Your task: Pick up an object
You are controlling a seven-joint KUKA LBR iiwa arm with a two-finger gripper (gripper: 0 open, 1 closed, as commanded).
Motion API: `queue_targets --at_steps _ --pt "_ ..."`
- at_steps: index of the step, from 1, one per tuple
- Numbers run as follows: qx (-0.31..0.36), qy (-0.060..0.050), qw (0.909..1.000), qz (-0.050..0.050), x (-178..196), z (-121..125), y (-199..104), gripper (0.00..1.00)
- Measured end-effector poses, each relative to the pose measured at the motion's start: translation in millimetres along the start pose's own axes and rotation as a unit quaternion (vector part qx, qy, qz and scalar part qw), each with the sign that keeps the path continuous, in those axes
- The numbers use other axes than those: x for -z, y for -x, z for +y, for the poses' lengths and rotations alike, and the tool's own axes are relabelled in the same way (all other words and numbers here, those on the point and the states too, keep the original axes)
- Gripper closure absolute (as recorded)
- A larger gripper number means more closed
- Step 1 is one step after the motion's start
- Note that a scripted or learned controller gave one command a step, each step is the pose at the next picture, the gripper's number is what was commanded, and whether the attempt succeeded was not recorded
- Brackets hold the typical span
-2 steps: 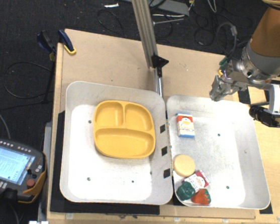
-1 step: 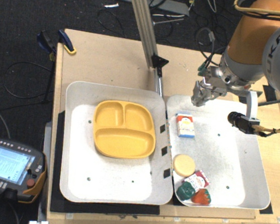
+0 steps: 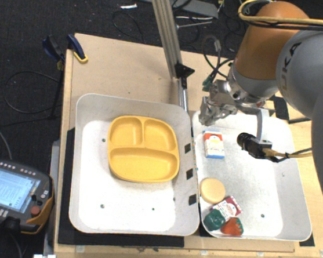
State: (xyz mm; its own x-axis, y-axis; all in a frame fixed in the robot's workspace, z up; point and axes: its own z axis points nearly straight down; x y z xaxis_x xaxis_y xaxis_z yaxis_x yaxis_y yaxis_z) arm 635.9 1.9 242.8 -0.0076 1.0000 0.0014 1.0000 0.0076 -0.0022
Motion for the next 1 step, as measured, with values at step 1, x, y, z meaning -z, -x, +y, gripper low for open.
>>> queue_targets --at_steps 1 --pt "0.000 0.000 1.0000 0.000 5.4 -15.5 -49.2 1.00"
